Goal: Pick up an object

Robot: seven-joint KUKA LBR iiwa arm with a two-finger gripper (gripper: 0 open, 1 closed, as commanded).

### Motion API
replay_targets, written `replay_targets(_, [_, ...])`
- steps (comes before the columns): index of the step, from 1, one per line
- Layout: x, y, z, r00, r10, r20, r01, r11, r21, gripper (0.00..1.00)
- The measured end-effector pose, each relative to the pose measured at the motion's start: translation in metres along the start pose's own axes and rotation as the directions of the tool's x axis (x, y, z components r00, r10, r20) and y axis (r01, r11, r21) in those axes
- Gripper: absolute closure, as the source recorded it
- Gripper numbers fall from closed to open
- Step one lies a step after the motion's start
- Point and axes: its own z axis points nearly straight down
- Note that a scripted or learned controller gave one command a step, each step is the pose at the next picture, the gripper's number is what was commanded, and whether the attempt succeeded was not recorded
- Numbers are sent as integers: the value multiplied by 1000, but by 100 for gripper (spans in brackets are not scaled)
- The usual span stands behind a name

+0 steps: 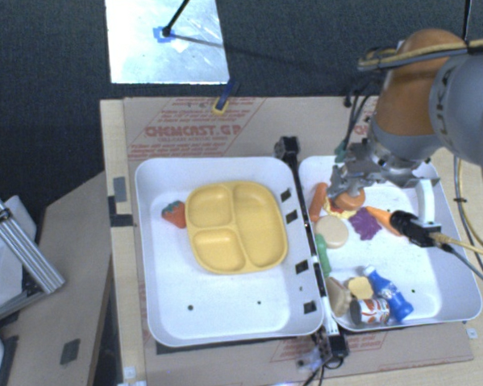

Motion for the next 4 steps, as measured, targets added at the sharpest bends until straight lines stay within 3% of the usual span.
replay_targets(1, [2,7,-15,1000,2,1,-2,1000,1,100])
replay_targets(2, [4,16,-3,1000,2,2,-2,1000,2,100])
replay_targets(3, [3,-4,-8,1000,8,2,-8,1000,3,100])
replay_targets(4, [3,-4,-5,1000,7,2,-7,1000,2,100])
